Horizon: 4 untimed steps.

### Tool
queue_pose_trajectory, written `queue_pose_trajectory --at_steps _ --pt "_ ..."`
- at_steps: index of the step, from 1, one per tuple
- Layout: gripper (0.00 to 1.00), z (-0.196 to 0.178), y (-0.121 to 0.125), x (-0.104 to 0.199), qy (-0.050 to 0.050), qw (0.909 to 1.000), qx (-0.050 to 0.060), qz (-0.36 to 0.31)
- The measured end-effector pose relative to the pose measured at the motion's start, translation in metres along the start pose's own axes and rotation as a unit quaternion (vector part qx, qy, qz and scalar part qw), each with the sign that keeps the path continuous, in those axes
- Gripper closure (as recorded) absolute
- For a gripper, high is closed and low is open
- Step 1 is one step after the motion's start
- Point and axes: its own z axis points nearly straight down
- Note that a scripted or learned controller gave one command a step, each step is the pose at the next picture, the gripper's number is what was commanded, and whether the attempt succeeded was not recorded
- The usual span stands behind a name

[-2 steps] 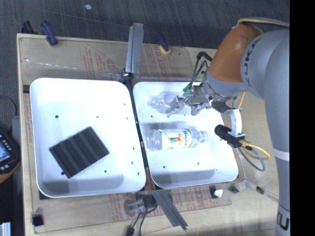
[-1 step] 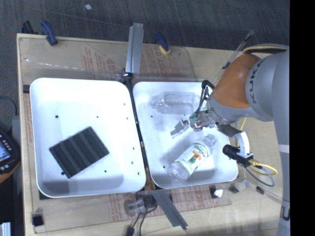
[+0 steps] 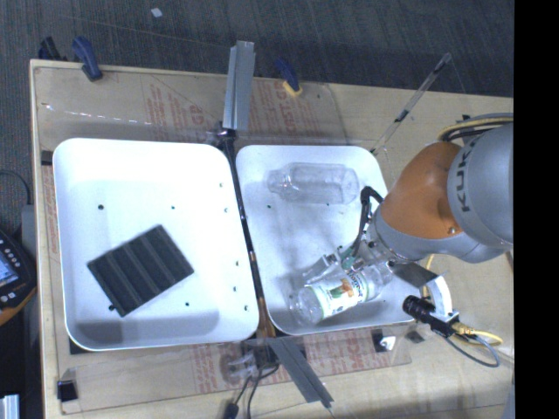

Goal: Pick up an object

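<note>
In the right bin (image 3: 262, 234) lie two clear plastic bottles. One bottle (image 3: 313, 182) rests on its side near the far wall. The other, a bottle with a green and white label (image 3: 336, 295), lies tilted near the front wall. My gripper (image 3: 349, 260) is low in this bin, right at the upper side of the labelled bottle and seemingly touching it. The orange band of the arm (image 3: 419, 203) stands above the bin's right wall and hides part of it. A black ribbed flat panel (image 3: 140, 269) lies in the left bin (image 3: 70, 173).
A metal divider bar (image 3: 238, 85) stands at the back between the bins. Blue clamps (image 3: 86, 58) hold the bench's far edge. A thin rod (image 3: 415, 103) slants at the back right. The white floor in the middle of the right bin is bare.
</note>
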Motion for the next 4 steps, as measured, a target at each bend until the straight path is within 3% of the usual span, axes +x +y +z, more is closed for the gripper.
queue_pose_trajectory --at_steps 1,2,3,4 --pt "1.0 -0.01 0.001 -0.001 -0.001 1.0 -0.001 -0.002" --pt "0.0 -0.01 0.001 -0.001 -0.001 1.0 -0.001 -0.002" --pt "0.0 -0.034 0.081 0.022 0.0 0.9999 0.0 -0.016" --pt "0.0 -0.019 0.022 0.005 0.0 1.0 0.001 0.006"
